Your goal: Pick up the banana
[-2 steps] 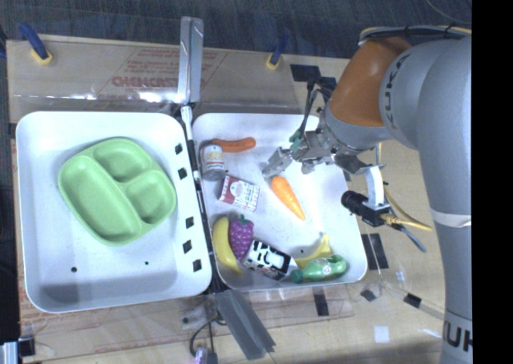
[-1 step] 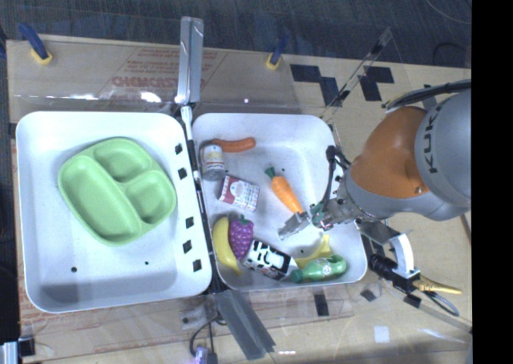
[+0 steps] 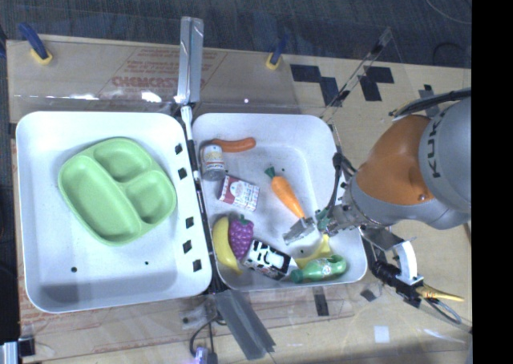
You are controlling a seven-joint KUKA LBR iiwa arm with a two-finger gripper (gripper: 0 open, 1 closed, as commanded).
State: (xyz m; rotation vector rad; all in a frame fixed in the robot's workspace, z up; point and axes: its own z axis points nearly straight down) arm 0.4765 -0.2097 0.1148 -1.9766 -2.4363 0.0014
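Gripper (image 3: 303,232) low in right bin (image 3: 317,134), fingers' state cannot be told
Banana (image 3: 224,244) at 9 o'clock, touching grapes (image 3: 241,234); risk: closing on the neighbour

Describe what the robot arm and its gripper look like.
The arm is grey and rounded, with dark lettering on its casing and a broad orange band above the wrist. The gripper is metallic grey, with cables nearby.

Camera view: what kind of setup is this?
Likely a lab bench for robot picking trials: two white bins, toy food such as the banana and carrot, and clamps holding the backing board.
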